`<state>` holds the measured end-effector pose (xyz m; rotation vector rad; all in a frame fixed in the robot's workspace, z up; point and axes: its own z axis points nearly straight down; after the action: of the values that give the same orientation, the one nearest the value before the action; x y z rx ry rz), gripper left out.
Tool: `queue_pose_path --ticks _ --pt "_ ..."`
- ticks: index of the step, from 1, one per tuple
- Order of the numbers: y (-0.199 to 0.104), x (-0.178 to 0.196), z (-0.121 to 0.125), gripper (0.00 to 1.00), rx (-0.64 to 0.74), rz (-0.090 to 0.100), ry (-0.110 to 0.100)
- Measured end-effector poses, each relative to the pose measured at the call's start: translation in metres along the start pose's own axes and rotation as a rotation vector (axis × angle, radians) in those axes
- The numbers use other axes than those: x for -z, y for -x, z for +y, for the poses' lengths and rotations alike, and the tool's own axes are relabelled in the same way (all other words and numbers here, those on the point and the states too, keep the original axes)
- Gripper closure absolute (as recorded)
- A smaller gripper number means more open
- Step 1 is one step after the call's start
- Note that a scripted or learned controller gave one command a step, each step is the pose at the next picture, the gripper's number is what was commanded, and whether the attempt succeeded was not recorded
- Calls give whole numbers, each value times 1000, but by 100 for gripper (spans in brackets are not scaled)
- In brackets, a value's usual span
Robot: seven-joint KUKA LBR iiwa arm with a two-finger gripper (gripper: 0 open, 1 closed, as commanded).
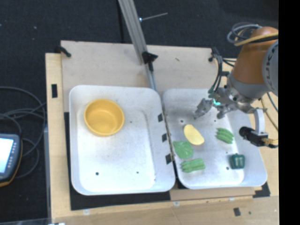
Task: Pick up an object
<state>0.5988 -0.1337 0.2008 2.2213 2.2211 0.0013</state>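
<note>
Arm reaches in from the right side of the worktop, grey w/ orange band, wrist over the upper part of the right bin. The jaws hang above the bin's upper-middle floor; can't tell whether they're released or clenched, and nothing is visible between them.

Right bin contents, all apart from the jaws:
- pale yellow oval piece, approx. centre of the bin, tilted diagonally.
- green leafy piece, just below-left of the yellow one, near the bin's left wall; the two look close to touching, can't tell for sure.
- green ridged piece, near the bin's bottom edge, lying roughly horizontal, just below the leafy one.
- another green ridged piece, toward the bin's right side, slanted.
- dark green blocky piece, near the bottom-right corner of the bin.

Left bin: yellow bowl upright in its upper-left area, near the top-left corner.

Metal rail runs slantwise from the worktop's top edge down toward the gap between the bins. Handheld screen unit w/ cables lies off the worktop's left edge on the dark floor.
</note>
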Motion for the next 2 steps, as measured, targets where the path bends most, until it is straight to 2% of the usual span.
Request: queue_pose_path --ticks 1,2 --pt "0 0 0 0 0 0 0" --pt "-1 -42 -3 0 0 0 -4"
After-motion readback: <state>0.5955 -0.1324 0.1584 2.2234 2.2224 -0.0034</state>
